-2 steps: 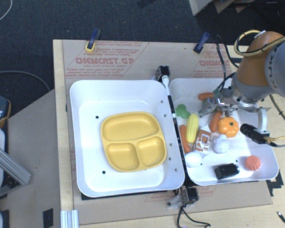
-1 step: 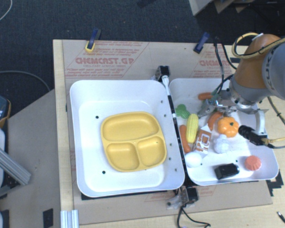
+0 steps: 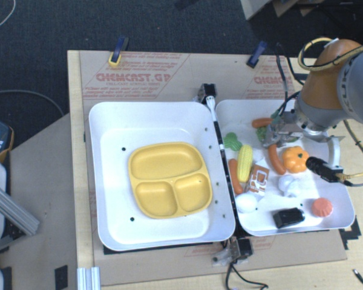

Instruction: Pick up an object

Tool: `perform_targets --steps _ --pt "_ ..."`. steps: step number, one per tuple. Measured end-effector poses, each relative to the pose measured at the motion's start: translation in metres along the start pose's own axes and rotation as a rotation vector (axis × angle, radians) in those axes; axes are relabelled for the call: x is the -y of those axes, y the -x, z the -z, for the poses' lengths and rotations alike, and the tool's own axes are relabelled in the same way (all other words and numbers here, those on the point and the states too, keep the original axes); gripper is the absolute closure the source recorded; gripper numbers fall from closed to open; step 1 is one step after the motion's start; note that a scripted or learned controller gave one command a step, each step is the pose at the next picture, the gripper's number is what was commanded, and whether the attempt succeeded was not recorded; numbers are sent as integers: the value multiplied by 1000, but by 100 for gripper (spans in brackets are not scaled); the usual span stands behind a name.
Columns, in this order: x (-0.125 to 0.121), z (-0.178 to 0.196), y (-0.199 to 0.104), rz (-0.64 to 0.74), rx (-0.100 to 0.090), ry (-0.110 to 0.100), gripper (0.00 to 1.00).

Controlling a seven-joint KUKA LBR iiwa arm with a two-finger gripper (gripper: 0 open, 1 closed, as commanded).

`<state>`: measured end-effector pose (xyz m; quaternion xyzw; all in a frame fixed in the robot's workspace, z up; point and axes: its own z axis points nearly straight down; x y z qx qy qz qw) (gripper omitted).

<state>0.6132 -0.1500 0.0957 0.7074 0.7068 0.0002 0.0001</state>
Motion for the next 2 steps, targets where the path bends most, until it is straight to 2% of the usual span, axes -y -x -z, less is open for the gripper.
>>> perform_targets --steps 1,2 --pt "-1 63 -5 2 2 6 100" --pt "-5 107 -4 2 2 7 100"
